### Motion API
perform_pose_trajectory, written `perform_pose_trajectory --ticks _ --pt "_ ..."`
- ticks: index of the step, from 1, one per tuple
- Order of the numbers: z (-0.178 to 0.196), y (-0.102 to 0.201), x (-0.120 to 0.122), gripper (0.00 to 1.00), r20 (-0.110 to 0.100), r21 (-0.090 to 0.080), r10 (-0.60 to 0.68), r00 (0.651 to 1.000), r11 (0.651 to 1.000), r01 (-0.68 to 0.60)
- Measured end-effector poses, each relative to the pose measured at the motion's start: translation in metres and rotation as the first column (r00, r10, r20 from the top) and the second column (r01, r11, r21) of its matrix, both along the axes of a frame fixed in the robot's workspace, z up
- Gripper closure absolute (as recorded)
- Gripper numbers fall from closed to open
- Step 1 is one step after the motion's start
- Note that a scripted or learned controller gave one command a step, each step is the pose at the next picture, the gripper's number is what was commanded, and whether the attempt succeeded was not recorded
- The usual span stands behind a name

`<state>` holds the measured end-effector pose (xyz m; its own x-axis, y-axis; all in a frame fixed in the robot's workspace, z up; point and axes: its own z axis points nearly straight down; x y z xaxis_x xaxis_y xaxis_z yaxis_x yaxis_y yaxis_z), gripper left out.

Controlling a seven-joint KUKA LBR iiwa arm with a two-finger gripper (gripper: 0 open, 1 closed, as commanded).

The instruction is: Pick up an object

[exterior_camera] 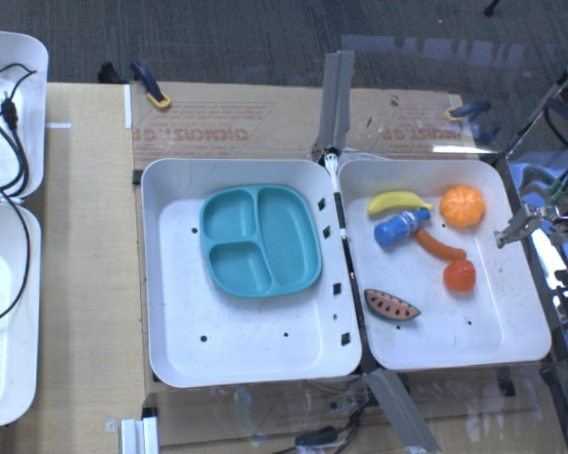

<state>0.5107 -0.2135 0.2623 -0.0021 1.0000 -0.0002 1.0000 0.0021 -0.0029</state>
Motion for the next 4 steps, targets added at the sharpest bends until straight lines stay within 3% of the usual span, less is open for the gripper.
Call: perform_pose_trajectory --ticks 1,2,3,4 --pt "0.008 0.000 0.001 1.00 -0.001 -0.001 0.003 1.000 1.000 -0.003" --pt "-0.015 0.010 -0.033 1.00 0.000 0.000 -0.003 1.000 1.000 0.003" --pt "0.007 0.028 -0.032 1.00 0.003 -0.001 0.001 1.000 1.000 -0.001" --pt "-0.010 0.008 -0.003 1.00 0.000 -0.001 -0.002 1.000 1.000 0.002"
